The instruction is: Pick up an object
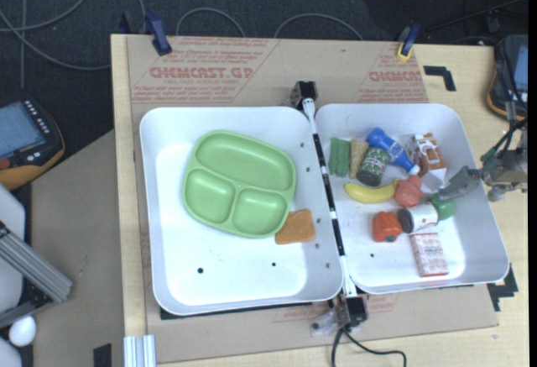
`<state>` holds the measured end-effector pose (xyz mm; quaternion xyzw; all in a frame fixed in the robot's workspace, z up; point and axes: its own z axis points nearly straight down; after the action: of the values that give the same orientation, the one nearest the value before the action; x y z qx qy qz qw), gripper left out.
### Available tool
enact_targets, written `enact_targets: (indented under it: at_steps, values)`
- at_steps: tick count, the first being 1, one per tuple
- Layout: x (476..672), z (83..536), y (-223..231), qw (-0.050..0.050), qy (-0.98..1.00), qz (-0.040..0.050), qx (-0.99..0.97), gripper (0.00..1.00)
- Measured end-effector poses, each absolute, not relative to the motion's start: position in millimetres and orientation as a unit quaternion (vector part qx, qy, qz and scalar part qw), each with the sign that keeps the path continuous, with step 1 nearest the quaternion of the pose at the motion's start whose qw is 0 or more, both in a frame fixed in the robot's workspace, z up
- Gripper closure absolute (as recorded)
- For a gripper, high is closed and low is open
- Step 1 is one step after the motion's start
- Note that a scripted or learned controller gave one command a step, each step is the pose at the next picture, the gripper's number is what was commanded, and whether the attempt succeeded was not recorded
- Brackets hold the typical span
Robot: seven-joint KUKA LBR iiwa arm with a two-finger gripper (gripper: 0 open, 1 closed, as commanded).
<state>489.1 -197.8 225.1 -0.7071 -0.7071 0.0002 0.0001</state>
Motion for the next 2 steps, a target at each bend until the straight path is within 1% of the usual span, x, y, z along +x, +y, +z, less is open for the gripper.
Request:
enact_targets:
  at_steps: [1, 2]
  values:
    - [571.5, 146.2, -164.1, 0.0, -0.708, 0.0, -0.706, 0.0]
    - [556.3, 90.5, -156.7, -0.003, -0.708, -0.0045, -0.707, 0.0]
